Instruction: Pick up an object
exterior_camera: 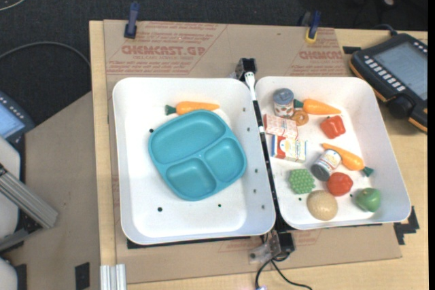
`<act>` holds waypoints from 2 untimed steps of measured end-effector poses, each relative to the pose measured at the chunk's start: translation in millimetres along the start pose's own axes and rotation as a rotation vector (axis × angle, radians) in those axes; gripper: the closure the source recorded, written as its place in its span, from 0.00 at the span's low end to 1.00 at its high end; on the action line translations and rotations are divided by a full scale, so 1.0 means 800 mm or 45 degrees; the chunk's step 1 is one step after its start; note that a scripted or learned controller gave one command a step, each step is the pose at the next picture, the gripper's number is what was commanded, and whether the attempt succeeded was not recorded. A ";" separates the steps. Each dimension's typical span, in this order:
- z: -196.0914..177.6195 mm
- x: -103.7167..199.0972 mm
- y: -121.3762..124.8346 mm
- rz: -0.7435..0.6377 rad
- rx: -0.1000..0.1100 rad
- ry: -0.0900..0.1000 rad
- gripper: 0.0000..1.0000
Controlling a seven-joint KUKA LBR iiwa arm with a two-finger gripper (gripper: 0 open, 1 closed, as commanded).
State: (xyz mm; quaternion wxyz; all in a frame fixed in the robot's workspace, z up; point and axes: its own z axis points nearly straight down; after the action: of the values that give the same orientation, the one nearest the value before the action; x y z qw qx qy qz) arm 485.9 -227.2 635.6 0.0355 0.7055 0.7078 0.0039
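A dark floor lies around a brown bench [204, 44] with two white bins; the left bin [129, 166] has a blue tray [197, 154] and a toy carrot [196, 106]. The right bin [384, 139] is full of small toy food. I think the red tomato [340, 183] near the front is light, hard and a bit slippery, so pinch it across its middle; I cannot tell if the gripper is open or closed.

Both white bins [129, 166] look like smooth, slightly glossy plastic. The teal divided tray [197, 154] is matt plastic. The worktop [204, 44] is covered with dull brown cardboard with printed lettering. The red tomato [340, 183] and green apple [368, 199] shine like glossy plastic.
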 end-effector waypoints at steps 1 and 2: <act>0.536 0.040 -0.025 0.005 0.091 0.066 1.00; 0.353 0.018 0.026 0.001 0.047 0.045 1.00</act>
State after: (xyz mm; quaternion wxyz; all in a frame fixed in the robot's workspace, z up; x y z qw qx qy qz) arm 522.3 -225.0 354.4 0.0099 0.7062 0.7079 0.0035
